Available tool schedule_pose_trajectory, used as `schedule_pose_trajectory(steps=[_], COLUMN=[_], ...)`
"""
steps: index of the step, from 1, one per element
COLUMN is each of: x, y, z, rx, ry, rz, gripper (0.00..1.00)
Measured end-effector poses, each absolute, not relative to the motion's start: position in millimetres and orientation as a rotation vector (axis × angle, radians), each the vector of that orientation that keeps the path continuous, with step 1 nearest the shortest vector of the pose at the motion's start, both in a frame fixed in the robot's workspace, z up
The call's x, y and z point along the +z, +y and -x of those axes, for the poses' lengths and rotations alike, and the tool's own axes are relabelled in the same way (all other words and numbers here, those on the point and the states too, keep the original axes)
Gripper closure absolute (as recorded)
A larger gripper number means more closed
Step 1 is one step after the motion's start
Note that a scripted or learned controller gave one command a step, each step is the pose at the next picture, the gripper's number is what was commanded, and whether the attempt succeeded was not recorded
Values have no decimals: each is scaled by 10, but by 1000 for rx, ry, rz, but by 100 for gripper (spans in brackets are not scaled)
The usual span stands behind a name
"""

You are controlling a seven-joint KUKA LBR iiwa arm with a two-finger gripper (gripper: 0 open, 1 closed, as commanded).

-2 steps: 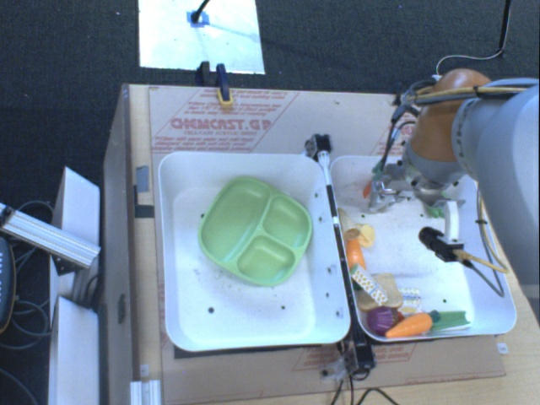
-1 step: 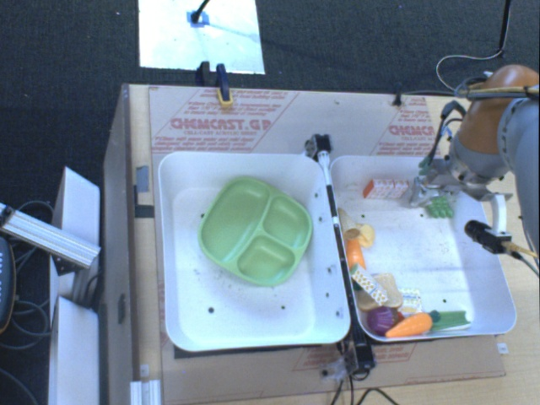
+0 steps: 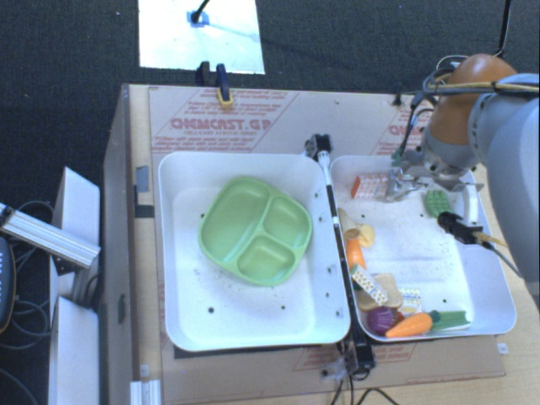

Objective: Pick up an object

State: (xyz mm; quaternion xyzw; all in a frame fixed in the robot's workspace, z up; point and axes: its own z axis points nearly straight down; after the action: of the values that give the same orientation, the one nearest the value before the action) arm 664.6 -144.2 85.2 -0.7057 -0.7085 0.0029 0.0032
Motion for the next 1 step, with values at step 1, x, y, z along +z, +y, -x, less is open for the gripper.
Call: schedule_pose_trajectory(steps=[1], x=[856], y=[-2081], z=[-6552], rx=[-1], ry=[-2226], rz=[2223], gripper=[0])
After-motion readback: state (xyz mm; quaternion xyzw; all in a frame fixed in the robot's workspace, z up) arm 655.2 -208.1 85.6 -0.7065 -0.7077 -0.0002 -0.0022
